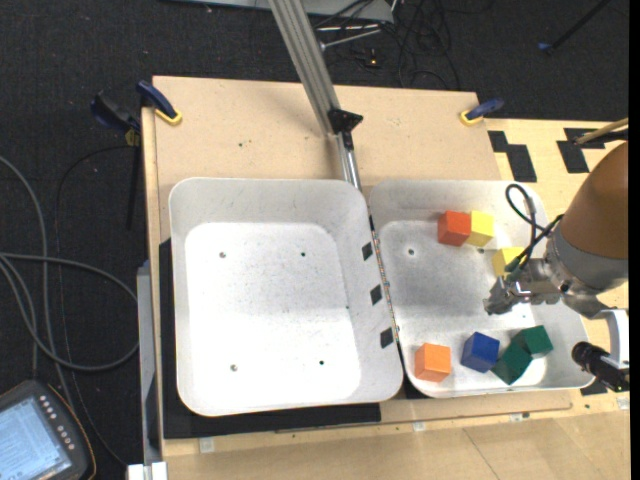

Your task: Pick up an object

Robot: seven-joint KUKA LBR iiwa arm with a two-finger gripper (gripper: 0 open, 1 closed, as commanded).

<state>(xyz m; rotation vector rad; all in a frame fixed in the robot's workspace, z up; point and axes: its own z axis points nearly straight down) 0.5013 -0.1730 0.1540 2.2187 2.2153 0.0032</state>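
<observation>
Blocks in the right bin, pincer above them.
Pincer state cannot be told; 2 orange, 2 yellow, 1 blue, 2 green blocks nearby.

- One camera is sitting high above the bench and is looking down at a slant.
- It is staying far enough back to take in both white bins, the left bin and the right bin.
- The arm is coming in from the picture's right side.
</observation>
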